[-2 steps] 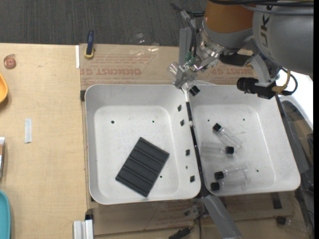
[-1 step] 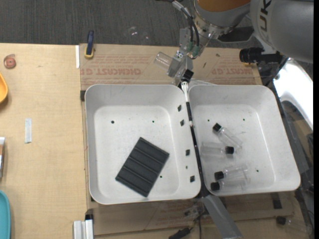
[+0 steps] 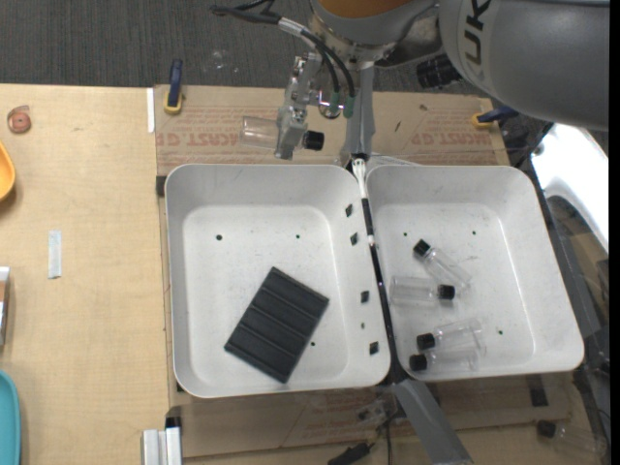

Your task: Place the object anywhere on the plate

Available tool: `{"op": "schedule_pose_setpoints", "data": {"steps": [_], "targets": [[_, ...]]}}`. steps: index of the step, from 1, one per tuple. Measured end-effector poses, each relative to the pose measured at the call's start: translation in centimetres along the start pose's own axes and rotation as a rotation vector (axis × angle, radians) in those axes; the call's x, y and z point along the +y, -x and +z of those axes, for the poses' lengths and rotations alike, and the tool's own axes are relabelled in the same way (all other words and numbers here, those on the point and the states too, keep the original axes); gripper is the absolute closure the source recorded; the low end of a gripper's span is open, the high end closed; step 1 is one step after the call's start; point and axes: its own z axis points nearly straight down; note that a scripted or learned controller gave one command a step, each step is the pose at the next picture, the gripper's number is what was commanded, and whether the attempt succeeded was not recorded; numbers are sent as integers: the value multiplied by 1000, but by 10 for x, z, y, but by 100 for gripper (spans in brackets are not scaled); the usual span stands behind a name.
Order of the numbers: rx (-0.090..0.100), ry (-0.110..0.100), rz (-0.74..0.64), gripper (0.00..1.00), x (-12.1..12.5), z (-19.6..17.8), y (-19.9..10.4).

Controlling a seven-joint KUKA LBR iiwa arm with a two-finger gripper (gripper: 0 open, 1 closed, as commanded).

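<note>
Two shallow white plastic bins sit side by side, the left one [image 3: 252,229] touching the right one [image 3: 513,250] along a seam set with small black clips [image 3: 365,296]. Under them lies a brown printed cardboard sheet [image 3: 426,129], held by a blue-handled clamp [image 3: 174,85] at its far left corner and another clamp [image 3: 489,117] at the far right. The pale wooden benchtop [image 3: 87,211] bears a small pinkish disc [image 3: 18,120], a pale strip [image 3: 55,255] and, cut off at the edge, an orange rim [image 3: 5,174] and something teal [image 3: 8,419] – perhaps dishes.

Showing a pale wooden counter [image 3: 87,260] under even light, bearing cardboard sheeting [image 3: 407,129] held by blue-and-yellow clamps [image 3: 173,87]; lying dark grey behind, a carpeted floor [image 3: 116,27].
</note>
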Motion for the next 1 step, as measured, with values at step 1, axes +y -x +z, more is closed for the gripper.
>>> {"op": "schedule_pose_setpoints", "data": {"steps": [1], "targets": [[1, -1, 137, 100, 45, -26, 15]]}}
